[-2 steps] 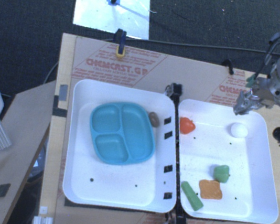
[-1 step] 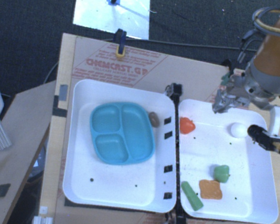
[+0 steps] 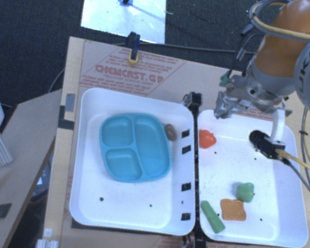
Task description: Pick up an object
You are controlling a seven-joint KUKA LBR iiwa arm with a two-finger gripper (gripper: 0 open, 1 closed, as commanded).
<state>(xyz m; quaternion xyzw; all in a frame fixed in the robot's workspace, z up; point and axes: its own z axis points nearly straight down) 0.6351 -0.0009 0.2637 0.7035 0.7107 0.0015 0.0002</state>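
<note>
My gripper (image 3: pixel 224 110) hangs over the far left corner of the right bin (image 3: pixel 292 199), just behind a red-orange lump (image 3: pixel 206 138) lying by the bin's left wall. Nothing shows beneath it or in its grasp. Toward the near side of that bin lie a round green piece (image 3: pixel 245 191), a flat orange square (image 3: pixel 233 209) and a green stick (image 3: pixel 212 216). A small brown object (image 3: pixel 170 131) rests in the left bin (image 3: pixel 88 156), at the right edge of a blue divided plate (image 3: pixel 135 146).
A black cylinder (image 3: pixel 264 143) on a white bracket hangs from the wrist over the right bin, with cables trailing right. Black clips (image 3: pixel 194 100) line the seam between the bins. A blue-and-yellow clamp (image 3: pixel 133 48) sits at the board's far edge.
</note>
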